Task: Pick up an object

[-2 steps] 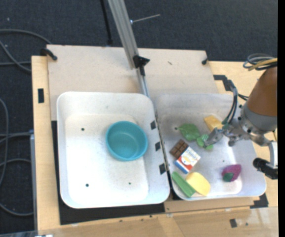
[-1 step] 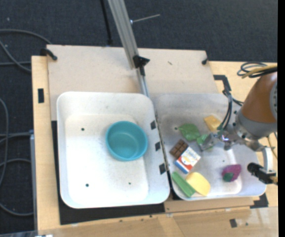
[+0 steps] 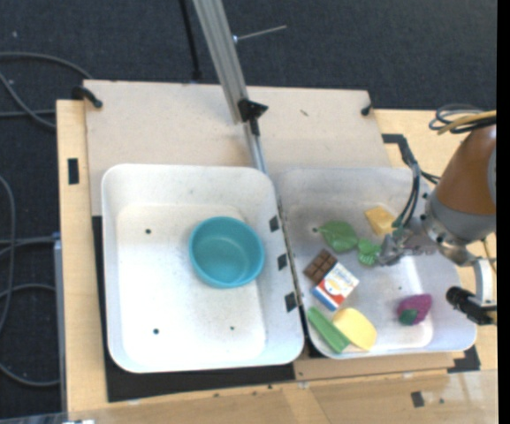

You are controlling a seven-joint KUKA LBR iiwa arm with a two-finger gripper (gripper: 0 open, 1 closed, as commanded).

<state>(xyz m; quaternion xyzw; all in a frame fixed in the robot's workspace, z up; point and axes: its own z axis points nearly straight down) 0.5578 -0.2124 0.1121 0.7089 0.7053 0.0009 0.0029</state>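
The right bin (image 3: 300,203) holds several small objects: a green leaf-shaped piece (image 3: 338,234), a small green piece (image 3: 367,253), a yellow block (image 3: 379,218), a brown chocolate bar (image 3: 320,265), a white, red and blue box (image 3: 336,287), a yellow piece (image 3: 355,328) over a green stick (image 3: 324,329), and a purple object (image 3: 414,308). My gripper (image 3: 389,251) is down in this bin, right beside the small green piece and just below the yellow block. Its fingertips are too small and dark to read.
The left bin (image 3: 131,281) holds a teal bowl (image 3: 226,251). A slanted metal pole (image 3: 224,51) rises from the bench behind the bins. The arm's orange band (image 3: 468,173) and grey wrist hang over the right bin's right edge.
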